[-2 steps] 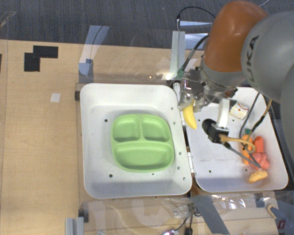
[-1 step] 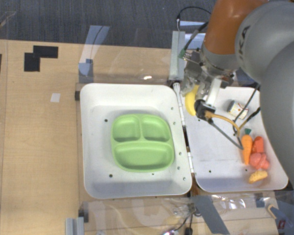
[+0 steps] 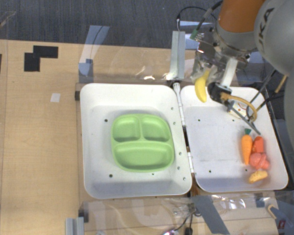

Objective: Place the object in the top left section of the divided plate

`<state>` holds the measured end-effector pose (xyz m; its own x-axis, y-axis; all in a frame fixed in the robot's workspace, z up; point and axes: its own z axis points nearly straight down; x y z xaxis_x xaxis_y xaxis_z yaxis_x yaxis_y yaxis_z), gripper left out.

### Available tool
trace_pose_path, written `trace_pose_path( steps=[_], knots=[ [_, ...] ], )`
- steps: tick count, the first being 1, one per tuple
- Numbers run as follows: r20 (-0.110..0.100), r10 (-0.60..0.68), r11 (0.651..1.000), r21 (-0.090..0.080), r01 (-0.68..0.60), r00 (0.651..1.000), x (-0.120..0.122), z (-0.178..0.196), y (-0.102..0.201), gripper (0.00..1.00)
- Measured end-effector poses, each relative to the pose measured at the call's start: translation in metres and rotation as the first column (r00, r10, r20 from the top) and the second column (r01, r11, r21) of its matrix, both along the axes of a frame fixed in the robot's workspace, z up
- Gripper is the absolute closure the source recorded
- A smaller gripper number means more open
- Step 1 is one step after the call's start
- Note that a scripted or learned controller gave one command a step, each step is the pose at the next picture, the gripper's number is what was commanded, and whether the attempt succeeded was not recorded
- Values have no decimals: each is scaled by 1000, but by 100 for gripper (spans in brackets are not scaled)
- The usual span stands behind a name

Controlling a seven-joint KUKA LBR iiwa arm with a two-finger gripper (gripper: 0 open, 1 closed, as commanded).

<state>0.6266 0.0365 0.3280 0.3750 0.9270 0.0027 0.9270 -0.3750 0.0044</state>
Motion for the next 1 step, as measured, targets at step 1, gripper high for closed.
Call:
trace_pose_path(
  steps=[1],
  knots=[
    [-3,195,981,0,-195,981,-4,-71,77,100]
  ],
)
